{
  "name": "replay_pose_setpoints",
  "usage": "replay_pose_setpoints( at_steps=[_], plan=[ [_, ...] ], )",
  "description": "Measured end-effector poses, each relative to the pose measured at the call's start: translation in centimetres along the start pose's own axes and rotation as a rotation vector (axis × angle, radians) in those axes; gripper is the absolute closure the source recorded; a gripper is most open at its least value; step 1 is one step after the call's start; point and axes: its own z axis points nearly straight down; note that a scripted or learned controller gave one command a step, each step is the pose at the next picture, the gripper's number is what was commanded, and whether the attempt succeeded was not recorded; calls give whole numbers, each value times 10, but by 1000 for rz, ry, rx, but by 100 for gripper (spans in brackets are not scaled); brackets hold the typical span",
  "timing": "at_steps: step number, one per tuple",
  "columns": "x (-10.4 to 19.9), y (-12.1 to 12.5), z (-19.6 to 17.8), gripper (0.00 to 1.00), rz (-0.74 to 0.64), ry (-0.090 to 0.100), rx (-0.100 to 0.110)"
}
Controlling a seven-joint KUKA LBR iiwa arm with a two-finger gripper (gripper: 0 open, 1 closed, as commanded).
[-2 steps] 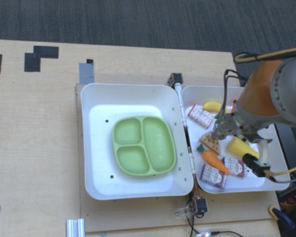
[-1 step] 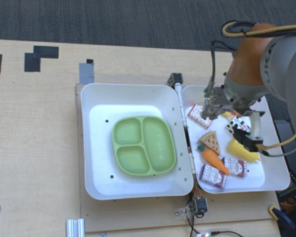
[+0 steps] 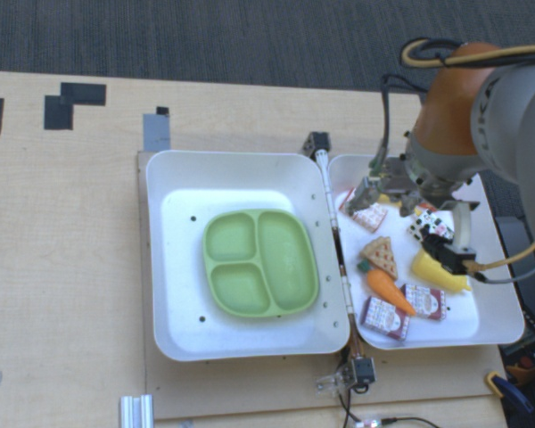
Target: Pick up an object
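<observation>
Grey arm: the arm (image 3: 504, 114), with its orange band (image 3: 450, 96) above the wrist, reaches in from the right and hangs over the upper part of the right bin (image 3: 504, 324).
Hand: the hand (image 3: 385, 185) sits low over the bin's top left corner; its own body hides the tips, so whether it is spread or closed cannot be told, and nothing can be seen in its hold.
Just below hand: a red-and-white packet (image 3: 369, 215) lies closest, near the bin's left wall.
Nearby: a wedge of toy pizza (image 3: 380, 256) and an orange carrot (image 3: 390, 292) lie further down, with a yellow banana (image 3: 439, 273) and a black-and-white spotted piece (image 3: 428, 227) to their right.
Far end: two red snack packets (image 3: 385, 318) (image 3: 425, 301) lie close together near the bin's lower rim.
Left bin: the other bin (image 3: 160, 266) holds a green divided plate (image 3: 260, 263), well apart from the hand.
Surface: pale wood (image 3: 62, 266) carries both bins.
Risk, crowding: the pieces lie close, so a descent could land between two and close on neither.
Risk, wall: the packet sits near the bin's edge; one side of the hand might strike the rim or push the packet flat against it.
Risk, thin target: a flat packet probably offers little to pinch and may slip out on the lift.
</observation>
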Motion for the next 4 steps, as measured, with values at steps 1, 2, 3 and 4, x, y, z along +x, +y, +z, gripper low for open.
replay_pose_setpoints(
  at_steps=[1,2,3,4],
  plan=[
    [-46,-60,73,0,4,0,2],
    [-45,-59,62,100,2,1,-2],
    [-45,-59,62,0,2,1,-1],
    [-41,-103,98,0,5,-1,-7]
  ],
)
